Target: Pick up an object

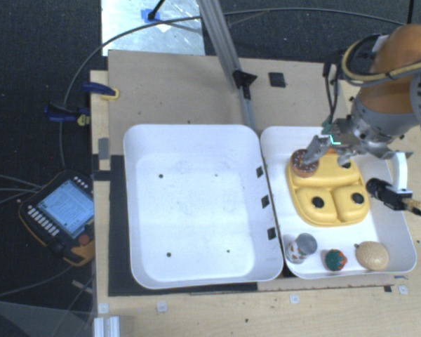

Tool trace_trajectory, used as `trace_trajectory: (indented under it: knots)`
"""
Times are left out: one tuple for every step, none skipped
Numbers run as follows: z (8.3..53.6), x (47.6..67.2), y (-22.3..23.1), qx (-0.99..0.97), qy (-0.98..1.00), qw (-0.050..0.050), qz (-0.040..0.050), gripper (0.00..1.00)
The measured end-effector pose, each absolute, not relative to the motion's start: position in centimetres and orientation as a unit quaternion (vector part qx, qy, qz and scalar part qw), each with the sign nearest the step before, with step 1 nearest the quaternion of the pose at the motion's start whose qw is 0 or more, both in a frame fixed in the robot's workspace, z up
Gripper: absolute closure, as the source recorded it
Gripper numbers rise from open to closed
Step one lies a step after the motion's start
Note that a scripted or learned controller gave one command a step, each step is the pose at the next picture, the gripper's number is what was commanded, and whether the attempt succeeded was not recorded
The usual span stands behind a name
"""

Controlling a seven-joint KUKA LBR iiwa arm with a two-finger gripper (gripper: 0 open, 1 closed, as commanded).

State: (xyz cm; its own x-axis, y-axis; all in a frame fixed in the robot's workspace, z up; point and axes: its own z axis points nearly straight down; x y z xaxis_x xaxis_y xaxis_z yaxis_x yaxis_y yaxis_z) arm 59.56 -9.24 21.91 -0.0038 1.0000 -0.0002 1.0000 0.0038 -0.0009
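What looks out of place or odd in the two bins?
Nothing is spilled or broken. All the objects crowd the right bin: a yellow tray, a small brown ring on the tray's far end under the gripper, and three small items along the near wall. The left bin holds none of them.

Two white bins (196, 139) are seen on a tan counter (168, 83). In the right bin, a yellow tray (330, 195) is flanked by a beige ball (371, 255), a green-and-red piece (335, 260), and what seems a grey-and-red item (302, 247).
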Motion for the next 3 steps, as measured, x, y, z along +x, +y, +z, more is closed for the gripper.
trace_trajectory:
  knots:
    - [22.0, 59.6, -9.2, -0.706, -0.709, -0.001, -0.0003, 0.0]
    - [15.7, 59.5, -9.1, -0.706, -0.708, 0.001, 0.0014, 0.0]
    - [11.4, 59.7, -8.8, -0.707, -0.707, -0.003, 0.0013, 0.0]
